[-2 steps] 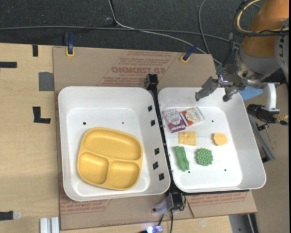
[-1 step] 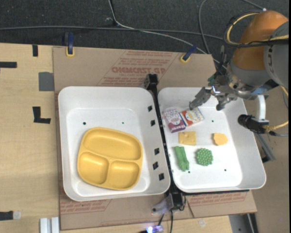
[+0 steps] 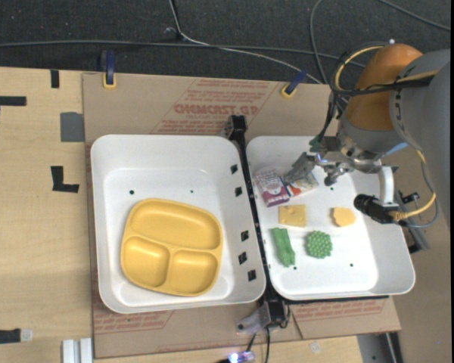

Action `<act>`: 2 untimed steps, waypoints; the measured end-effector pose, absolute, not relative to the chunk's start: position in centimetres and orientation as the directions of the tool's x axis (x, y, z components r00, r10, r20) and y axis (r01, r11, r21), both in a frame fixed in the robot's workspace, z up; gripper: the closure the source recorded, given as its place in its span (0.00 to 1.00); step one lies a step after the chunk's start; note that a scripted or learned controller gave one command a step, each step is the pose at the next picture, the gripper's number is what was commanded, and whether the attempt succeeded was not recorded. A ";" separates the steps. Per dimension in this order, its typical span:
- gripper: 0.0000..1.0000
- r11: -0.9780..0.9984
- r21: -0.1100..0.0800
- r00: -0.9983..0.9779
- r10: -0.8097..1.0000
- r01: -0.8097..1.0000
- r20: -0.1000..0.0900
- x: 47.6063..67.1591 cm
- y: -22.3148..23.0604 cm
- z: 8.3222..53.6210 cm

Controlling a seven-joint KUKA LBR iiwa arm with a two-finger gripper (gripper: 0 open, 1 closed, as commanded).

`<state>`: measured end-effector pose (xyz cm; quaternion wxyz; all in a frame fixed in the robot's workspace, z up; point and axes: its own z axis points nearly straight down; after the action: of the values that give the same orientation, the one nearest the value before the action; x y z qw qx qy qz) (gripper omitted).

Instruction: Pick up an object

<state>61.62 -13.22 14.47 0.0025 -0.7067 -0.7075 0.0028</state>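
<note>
Gripper: fingers' state you cannot tell; hangs over the packet in the right bin. Centre on it, then descend squarely.

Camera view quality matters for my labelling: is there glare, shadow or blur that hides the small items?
In the camera view, lighting is even and soft; the yellow three-compartment plastic tray shows mild sheen, no harsh glare; the round green bumpy toy and pale yellow square piece are sharp enough to outline; the gripper is slightly blurred, casting a faint shadow on the right white bin.
</note>
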 end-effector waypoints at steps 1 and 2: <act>0.00 0.000 0.000 0.000 1.000 1.000 -0.001 61.6 -13.2 9.3; 1.00 0.003 0.004 -0.003 1.000 1.000 0.002 61.8 -13.0 10.7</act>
<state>61.85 -12.98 10.74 -0.0004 -0.7061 -0.7081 -0.0022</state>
